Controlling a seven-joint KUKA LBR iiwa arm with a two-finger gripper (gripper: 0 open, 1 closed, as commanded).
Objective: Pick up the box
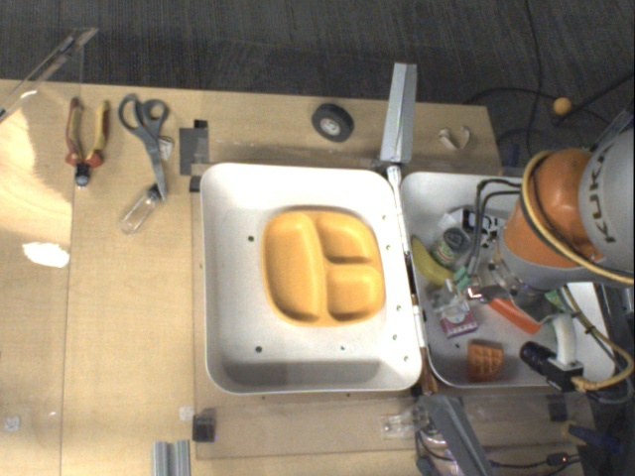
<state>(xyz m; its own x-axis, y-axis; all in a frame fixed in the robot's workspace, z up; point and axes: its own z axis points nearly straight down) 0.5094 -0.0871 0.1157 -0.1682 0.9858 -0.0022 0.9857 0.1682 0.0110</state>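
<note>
Divided tray (323,264) in left bin (238,266) — clutter in right bin (429,194)

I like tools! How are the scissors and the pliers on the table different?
The scissors have grey handles; the pliers have red and yellow ones. The scissors look longer than the pliers. The scissors lie slanted, the pliers nearly straight up and down the picture. Both rest on the wooden bench, left of the white bins.

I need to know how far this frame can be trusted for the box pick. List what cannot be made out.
- End effector: camera view; the arm's own wrist and cables cover it, so its opening is unreadable.
- The box: camera view; the right bin is cluttered with small items half under the arm, so none is surely the box.
- Right bin's far side: hidden by the arm.
</note>
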